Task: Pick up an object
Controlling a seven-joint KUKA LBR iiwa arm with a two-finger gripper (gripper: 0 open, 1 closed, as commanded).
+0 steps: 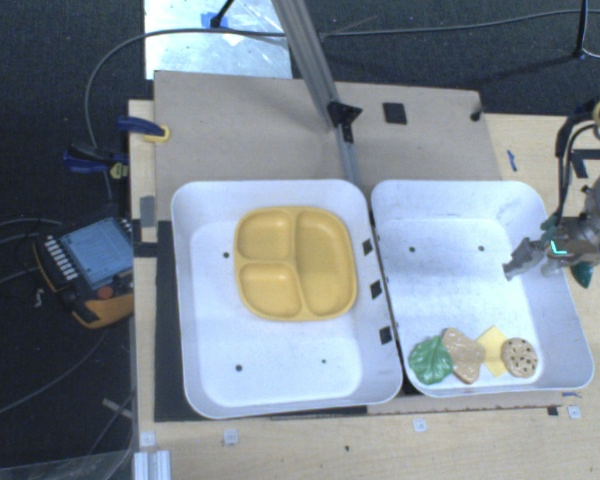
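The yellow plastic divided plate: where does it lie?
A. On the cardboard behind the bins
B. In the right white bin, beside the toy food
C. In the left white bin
C. The yellow plastic divided plate lies flat in the left white bin, alone there.

A pale wooden bench [310,133] stands on dark carpet [50,58] — black cables [20,268] trail over the floor at left, and a shiny metal sheet [215,33] lies at the far side.
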